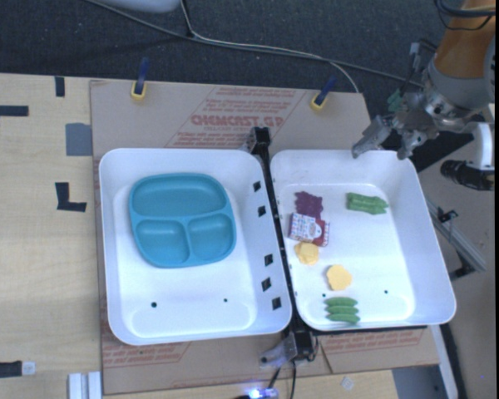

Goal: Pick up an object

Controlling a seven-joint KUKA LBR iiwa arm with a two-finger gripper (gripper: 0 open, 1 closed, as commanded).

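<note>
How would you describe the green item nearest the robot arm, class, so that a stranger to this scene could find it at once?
Start at the right bin, the one without the blue plate. Look in its far half, toward the gripper hovering over the bin's far edge: the green pod lies there by itself. Another green item sits at the bin's near edge below a yellow piece, while this one lies right of the purple item.

Arm (470,32) cut off at upper right edge

The arm (461,40) reaches in from the right, its gripper (387,144) open, fingers spread.
</note>
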